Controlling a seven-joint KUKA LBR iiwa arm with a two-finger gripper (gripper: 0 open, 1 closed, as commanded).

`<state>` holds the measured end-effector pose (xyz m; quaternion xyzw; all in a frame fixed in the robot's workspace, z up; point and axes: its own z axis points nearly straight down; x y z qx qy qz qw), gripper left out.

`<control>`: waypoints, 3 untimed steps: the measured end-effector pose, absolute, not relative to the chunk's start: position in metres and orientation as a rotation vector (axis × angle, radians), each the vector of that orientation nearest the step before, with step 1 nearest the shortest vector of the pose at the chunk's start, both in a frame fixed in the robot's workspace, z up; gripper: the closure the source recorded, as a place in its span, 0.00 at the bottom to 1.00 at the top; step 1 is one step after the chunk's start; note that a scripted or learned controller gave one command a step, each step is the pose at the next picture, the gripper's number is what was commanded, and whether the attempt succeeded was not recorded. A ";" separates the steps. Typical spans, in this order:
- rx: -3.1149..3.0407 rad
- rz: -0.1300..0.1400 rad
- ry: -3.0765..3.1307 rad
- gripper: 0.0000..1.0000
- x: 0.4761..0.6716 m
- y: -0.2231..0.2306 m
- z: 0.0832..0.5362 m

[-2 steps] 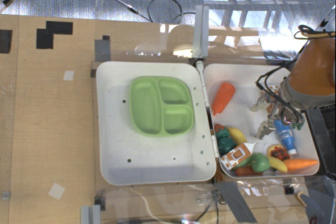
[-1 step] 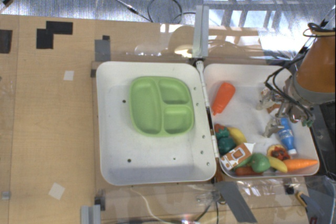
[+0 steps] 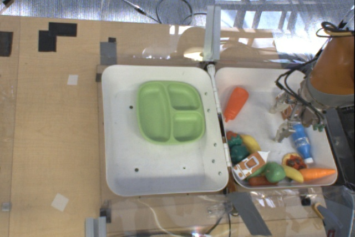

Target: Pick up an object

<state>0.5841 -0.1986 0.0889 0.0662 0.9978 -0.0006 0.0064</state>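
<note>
My gripper (image 3: 280,118) hangs over the right bin (image 3: 260,119), near its right side, open with bare white floor between its fingers. A blue bottle (image 3: 302,144) lies just right of and below the lower finger (image 3: 282,132); whether they touch I cannot tell. An orange carrot-shaped toy (image 3: 236,102) lies to the gripper's left near the divider. Along the bin's front edge sit a yellow banana (image 3: 250,143), a dark green piece (image 3: 237,149), a small box (image 3: 249,164), a green pepper (image 3: 273,172) and a long carrot (image 3: 318,174).
The left bin (image 3: 122,164) holds a green divided plate (image 3: 170,112). The arm with its orange band (image 3: 333,72) covers the right bin's far right corner. Cables loop around the wrist. A metal post (image 3: 211,33) stands behind the bins.
</note>
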 end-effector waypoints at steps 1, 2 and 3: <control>0.467 -0.002 3.092 0.00 0.561 -0.193 0.089; 0.506 0.001 3.088 0.00 0.565 -0.204 0.089; 0.497 0.000 3.080 1.00 0.569 -0.203 0.103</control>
